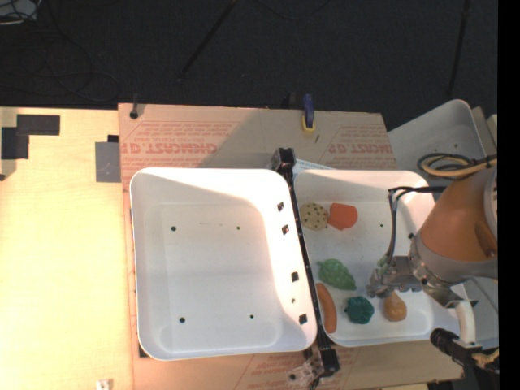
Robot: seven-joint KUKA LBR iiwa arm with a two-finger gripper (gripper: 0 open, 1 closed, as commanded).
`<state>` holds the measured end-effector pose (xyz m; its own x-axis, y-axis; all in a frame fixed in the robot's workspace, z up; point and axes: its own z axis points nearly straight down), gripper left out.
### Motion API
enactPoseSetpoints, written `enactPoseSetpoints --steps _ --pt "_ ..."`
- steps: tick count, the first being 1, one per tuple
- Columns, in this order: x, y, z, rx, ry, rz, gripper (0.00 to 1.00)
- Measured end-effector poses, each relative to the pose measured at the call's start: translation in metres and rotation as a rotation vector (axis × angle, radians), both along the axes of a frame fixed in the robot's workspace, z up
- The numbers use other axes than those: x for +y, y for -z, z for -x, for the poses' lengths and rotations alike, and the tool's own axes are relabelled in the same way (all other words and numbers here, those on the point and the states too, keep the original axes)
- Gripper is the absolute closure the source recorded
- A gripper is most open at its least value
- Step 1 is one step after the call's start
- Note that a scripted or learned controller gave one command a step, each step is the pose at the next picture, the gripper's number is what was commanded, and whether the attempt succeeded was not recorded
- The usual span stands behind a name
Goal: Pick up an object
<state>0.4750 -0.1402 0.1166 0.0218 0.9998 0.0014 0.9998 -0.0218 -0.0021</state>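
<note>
Down in the right bin point(406, 187), the jaws point(392, 283) hover above a brown potato-like lump point(396, 307) near the front edge; I cannot tell their state. Nothing is lifted yet.

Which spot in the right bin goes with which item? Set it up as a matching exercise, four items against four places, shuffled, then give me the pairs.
Items:
1. speckled tan round piece
2. orange-red piece
3. long orange sausage-shaped piece
4. tan-brown piece

Places:
A. against the divider wall, at the near left corner of the right bin
B. just below the gripper, right of the dark teal piece
C. far end of the bin, the one closer to the divider
D. far end of the bin, right of its speckled neighbour

Pairs: 1-C, 2-D, 3-A, 4-B
</note>
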Motion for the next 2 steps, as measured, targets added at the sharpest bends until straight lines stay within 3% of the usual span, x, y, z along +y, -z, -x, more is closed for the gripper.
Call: enactPoseSetpoints --steps 2 --pt "-0.0015 -0.0183 0.0006 0.003 0.014 0.0 1.0"
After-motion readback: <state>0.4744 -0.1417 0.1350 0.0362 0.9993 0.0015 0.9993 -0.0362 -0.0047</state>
